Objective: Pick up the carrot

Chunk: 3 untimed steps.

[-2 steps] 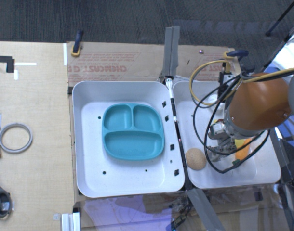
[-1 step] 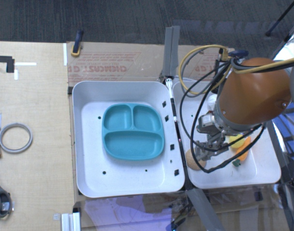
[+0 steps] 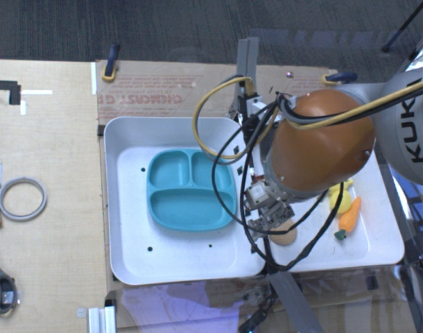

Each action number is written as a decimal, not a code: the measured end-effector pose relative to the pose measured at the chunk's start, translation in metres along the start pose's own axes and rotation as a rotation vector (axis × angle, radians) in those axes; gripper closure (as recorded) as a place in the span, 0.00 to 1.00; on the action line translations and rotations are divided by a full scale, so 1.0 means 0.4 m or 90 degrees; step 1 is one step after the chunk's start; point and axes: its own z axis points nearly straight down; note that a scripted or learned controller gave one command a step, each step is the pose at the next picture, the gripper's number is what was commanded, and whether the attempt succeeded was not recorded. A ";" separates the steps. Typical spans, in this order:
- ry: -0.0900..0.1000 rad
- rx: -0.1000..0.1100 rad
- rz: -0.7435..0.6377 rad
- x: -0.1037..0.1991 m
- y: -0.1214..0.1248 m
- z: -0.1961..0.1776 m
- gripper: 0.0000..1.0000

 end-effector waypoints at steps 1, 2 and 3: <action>0.001 -0.002 -0.011 -0.168 -0.047 0.091 1.00; 0.000 0.001 0.209 -0.338 -0.156 -0.089 1.00; 0.002 -0.001 0.408 -0.266 -0.131 0.240 1.00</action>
